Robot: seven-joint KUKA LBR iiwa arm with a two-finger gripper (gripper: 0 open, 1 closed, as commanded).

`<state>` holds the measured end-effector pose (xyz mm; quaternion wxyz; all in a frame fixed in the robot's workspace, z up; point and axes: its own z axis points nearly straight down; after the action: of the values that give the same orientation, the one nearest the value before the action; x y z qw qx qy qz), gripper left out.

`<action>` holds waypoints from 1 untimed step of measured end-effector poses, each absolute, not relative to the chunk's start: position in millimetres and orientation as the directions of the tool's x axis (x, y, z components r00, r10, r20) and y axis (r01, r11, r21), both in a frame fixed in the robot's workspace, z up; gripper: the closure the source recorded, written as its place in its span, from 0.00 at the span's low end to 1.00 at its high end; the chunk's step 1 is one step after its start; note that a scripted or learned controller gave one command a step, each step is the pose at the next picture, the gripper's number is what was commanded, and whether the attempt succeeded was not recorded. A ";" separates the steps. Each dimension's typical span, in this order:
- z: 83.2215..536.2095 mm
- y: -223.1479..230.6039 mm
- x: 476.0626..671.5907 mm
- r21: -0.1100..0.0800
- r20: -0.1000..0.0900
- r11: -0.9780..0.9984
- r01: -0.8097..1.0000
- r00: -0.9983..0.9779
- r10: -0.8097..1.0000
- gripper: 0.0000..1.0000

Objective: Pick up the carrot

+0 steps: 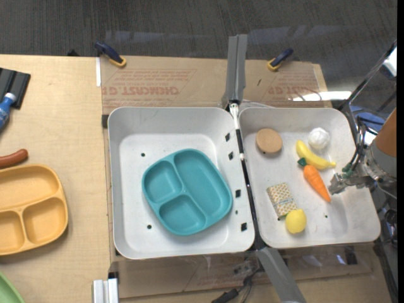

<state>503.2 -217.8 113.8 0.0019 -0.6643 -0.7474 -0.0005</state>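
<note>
The orange carrot (pixel 316 181) lies slantwise in the right bin (pixel 353 229), its green top toward the yellow banana (pixel 314 156). My gripper (pixel 341 179) reaches in from the right edge and hovers just to the right of the carrot's lower end, close to it. Its fingers are open and there is nothing between them.
The right bin also holds a round tan cookie (pixel 269 141), a white ball (pixel 319 137), a cracker-like block (pixel 281 199) and a lemon (pixel 295 221). A teal divided plate (pixel 185 190) lies in the left bin (pixel 126 232). On the bench at left are a yellow tray (pixel 28 209) and a sausage (pixel 12 158).
</note>
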 end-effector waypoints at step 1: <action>104.7 -213.1 521.0 -0.003 -0.001 -0.389 0.921 0.389 0.921 1.00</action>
<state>521.0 -213.1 104.7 0.0008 -0.8334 -0.5526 0.0013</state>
